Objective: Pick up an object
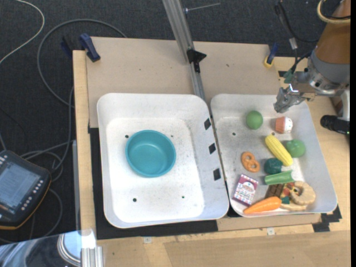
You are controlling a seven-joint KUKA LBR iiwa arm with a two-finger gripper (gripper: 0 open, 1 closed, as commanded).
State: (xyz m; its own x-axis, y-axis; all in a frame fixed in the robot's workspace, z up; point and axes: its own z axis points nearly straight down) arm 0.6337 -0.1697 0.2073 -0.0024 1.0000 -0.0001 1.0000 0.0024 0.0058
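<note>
While the arm reaches in from the right, its gripper hangs over the far edge of the right bin, just above a small red and white toy. Whether the jaws are released or clenched I cannot tell. Nothing is seen between them. In that bin lie a green ball, a yellow corn cob, a pretzel, a pink box and a carrot. The left bin holds a teal bowl. Both bins sit on the table.
</note>
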